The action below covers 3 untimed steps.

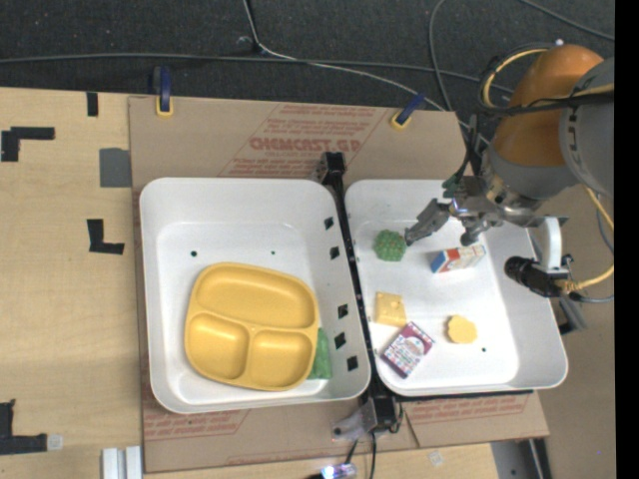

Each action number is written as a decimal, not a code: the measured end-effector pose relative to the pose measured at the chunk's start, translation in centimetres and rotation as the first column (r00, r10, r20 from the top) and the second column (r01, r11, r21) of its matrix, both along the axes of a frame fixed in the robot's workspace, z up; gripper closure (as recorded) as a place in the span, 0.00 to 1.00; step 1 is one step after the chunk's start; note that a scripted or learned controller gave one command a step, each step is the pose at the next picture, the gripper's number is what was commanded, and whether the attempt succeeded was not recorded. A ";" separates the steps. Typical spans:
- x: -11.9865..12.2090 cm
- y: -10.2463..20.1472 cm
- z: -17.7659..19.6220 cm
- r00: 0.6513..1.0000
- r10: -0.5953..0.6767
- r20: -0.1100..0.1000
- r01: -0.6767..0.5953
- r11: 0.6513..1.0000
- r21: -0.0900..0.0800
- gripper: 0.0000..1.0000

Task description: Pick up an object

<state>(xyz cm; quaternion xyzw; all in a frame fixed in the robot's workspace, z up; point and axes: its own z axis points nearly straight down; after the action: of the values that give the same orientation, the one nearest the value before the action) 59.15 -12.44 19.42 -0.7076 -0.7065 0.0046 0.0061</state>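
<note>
My gripper [446, 228] hangs over the right bin [519, 367], open, its two fingers spread apart with nothing between them. The left finger's tip [416, 230] ends just right of a green broccoli piece [390, 245]. The right finger [469, 234] stands just above a small red, white and blue carton [456, 258]. Further forward in the same bin lie a pale yellow cheese wedge [389, 308], a round orange-yellow piece [460, 329] and a small pink and white packet [407, 349].
The left bin [160, 218] bears a yellow divided plate [252, 325] with a green item [321, 357] wedged at its right edge. A black divider [344, 267] runs between the bins. Cables cross the dark back area.
</note>
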 end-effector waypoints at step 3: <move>2.2 -1.2 -8.2 0.999 0.005 0.042 -0.005 1.000 -0.012 0.00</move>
<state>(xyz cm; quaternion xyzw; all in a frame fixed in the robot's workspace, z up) 61.36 -13.61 11.22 -0.7059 -0.7082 -0.0060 -0.0129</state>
